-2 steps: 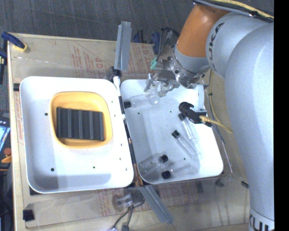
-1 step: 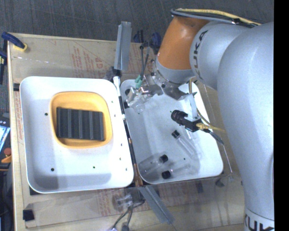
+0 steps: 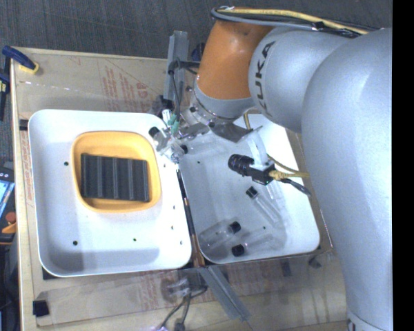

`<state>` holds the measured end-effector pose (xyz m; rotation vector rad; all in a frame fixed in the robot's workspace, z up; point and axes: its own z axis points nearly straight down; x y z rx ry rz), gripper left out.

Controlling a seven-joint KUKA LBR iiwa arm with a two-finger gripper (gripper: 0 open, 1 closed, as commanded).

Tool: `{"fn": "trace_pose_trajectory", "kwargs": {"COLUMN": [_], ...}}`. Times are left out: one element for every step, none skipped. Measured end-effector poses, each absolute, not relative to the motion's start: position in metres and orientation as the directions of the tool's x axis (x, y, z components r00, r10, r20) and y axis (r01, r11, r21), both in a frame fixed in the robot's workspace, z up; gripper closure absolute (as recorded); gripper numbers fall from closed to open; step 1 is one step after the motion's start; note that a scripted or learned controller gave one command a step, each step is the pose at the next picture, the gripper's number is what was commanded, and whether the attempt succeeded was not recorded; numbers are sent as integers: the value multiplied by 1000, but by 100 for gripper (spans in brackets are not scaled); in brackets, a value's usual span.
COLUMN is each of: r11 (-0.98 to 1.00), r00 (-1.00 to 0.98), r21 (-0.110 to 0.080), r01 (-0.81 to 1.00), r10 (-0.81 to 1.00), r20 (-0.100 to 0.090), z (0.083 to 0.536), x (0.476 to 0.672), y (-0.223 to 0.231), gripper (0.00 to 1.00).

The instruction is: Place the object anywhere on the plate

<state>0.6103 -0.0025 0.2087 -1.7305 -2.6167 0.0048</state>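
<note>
I see gripper [image 3: 167,138] at seam between bins, near plate [image 3: 117,143] edge; whether it grips anything, cannot tell. Likely object: clear vials [image 3: 243,238] with black caps, low in right bin [image 3: 300,236]. My worry: clear, round vials (hard to pinch) slip or roll; a release at seam misses plate.
</note>
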Motion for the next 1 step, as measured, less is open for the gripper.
{"fn": "trace_pose_trajectory", "kwargs": {"r11": [391], "r00": [-391], "r21": [-5], "r01": [921], "r10": [921], "r20": [2], "z": [209], "x": [610], "y": [-3], "gripper": [0]}}
